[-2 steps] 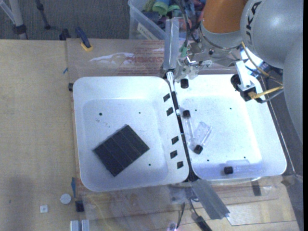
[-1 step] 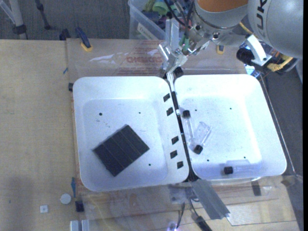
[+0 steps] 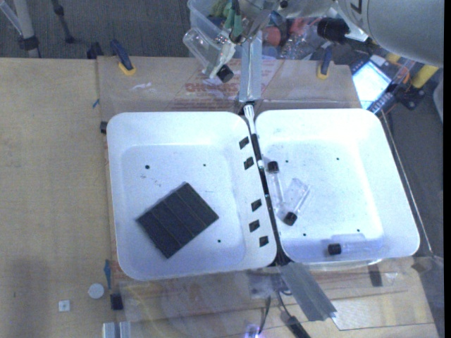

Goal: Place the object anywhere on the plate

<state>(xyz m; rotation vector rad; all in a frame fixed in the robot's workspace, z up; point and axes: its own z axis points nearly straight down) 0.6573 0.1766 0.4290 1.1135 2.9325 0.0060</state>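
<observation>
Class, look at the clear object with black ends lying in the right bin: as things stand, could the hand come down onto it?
Probably yes. The clear object lies uncovered in the right bin, apart from the small black piece, and the hand is raised behind the bins.

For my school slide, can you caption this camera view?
Robot gripper raised behind two white bins: dark plate in the left bin, clear object in the right bin.
</observation>
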